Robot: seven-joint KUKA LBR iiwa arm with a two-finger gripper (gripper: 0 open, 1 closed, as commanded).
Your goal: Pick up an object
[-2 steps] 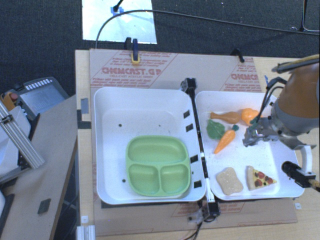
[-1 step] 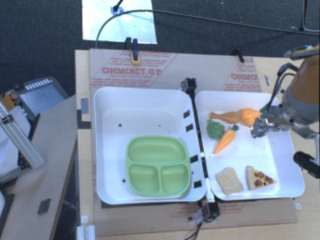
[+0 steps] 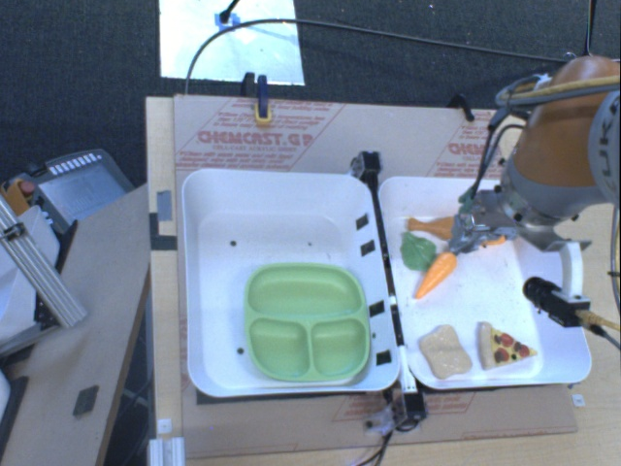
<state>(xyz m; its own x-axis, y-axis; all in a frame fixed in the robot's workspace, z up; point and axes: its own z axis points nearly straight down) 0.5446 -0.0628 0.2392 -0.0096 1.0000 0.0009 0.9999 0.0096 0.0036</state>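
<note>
In the right bin (image 3: 563, 357) lie an orange toy carrot (image 3: 436, 273) with a green leafy top (image 3: 418, 250), a second orange piece (image 3: 433, 226) behind it, a tan bread-like piece (image 3: 444, 350) and a pizza slice (image 3: 504, 346). My gripper (image 3: 466, 233) hangs low over the bin's upper middle, just right of the rear orange piece and above the carrot's thick end. Its tips sit close to both carrots, and I cannot make out anything between them.
The left bin (image 3: 209, 260) holds a green divided plate (image 3: 307, 320). A black divider strip (image 3: 380, 260) runs between the bins. A black part of the arm (image 3: 551, 301) juts over the right bin's right side. Cables cross behind the bench.
</note>
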